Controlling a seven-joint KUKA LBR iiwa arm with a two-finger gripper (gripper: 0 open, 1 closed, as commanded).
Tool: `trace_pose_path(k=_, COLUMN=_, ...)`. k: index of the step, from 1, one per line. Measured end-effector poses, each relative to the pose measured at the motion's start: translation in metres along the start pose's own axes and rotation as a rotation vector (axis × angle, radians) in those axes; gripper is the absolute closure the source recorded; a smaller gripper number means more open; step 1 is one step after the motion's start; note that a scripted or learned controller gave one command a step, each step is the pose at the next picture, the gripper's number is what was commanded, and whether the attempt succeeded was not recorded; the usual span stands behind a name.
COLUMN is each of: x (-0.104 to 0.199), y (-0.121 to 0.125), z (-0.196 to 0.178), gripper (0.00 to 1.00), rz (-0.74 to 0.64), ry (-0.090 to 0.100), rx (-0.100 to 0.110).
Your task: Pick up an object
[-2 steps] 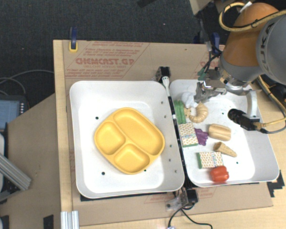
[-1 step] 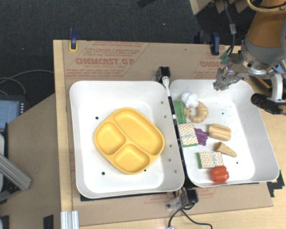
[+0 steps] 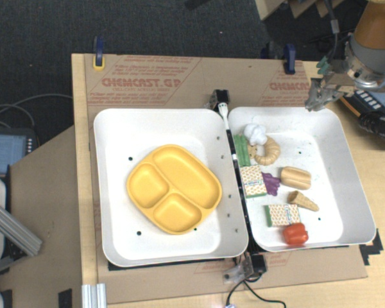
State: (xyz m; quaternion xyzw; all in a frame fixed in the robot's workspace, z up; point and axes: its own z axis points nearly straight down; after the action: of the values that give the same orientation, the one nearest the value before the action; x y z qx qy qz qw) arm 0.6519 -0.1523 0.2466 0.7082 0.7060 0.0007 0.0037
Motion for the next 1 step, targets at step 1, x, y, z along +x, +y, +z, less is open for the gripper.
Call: trace_pose_path(k=1, x=0.0029, y=-0.0006, z=0.0008, gripper=0.0, rz=-0.003, ry=0.002, rx=0.003)
